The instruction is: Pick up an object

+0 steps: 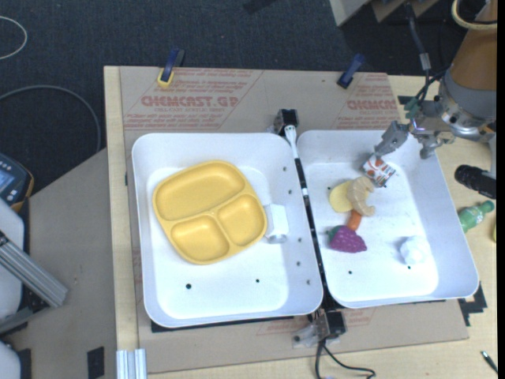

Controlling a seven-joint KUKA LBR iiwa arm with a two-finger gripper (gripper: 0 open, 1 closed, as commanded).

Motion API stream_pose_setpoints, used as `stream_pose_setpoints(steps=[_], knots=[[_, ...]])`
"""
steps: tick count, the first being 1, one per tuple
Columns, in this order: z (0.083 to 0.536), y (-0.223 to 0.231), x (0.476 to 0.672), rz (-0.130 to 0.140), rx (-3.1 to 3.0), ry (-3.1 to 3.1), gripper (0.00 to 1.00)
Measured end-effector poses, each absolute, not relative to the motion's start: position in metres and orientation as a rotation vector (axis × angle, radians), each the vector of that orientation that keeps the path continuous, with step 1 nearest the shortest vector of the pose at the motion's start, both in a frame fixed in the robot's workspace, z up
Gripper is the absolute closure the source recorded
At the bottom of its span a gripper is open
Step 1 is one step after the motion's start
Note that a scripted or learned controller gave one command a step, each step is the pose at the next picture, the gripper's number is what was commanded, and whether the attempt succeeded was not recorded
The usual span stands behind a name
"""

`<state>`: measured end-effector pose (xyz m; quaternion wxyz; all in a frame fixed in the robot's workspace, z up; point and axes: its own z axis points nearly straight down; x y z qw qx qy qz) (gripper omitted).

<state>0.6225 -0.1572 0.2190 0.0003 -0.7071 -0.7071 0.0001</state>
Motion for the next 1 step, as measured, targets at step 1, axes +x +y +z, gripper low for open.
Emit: stream_pose_setpoints(steps=[1], knots=[[0.0769, -0.1231, 0.6144, 0.005, -2.213, -2.218, 0.0]])
